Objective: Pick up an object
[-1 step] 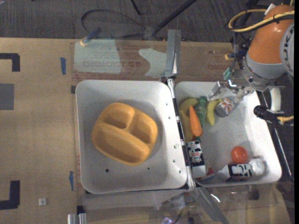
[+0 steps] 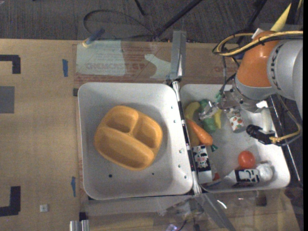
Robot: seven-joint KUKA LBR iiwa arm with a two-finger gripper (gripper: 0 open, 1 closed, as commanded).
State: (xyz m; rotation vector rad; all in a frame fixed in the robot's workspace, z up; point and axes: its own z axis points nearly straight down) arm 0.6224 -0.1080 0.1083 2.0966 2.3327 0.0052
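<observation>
- L bin (image 2: 91,177): orange divided plate (image 2: 128,136) lies mid-bin.
- R bin (image 2: 281,174): banana (image 2: 192,109) and carrot (image 2: 199,132) by L wall; cow-print carton (image 2: 202,159) nearer; tomato (image 2: 247,159) and bottle (image 2: 251,175) near R corner.
- Jaws (image 2: 217,106) at far side over green toy (image 2: 210,121); can't tell open or closed.

Count: 2 white bins on the worktop, left bin (image 2: 91,177) and right bin (image 2: 279,172). Left bin: 1 orange divided plate (image 2: 128,136). Right bin: 1 carrot (image 2: 200,133), 1 banana (image 2: 192,110), 1 tomato (image 2: 247,159), 2 cow-print cartons, one (image 2: 202,159) by the left wall, one (image 2: 248,176) at the front wall. Green item (image 2: 210,124): 1, kind unclear.
</observation>
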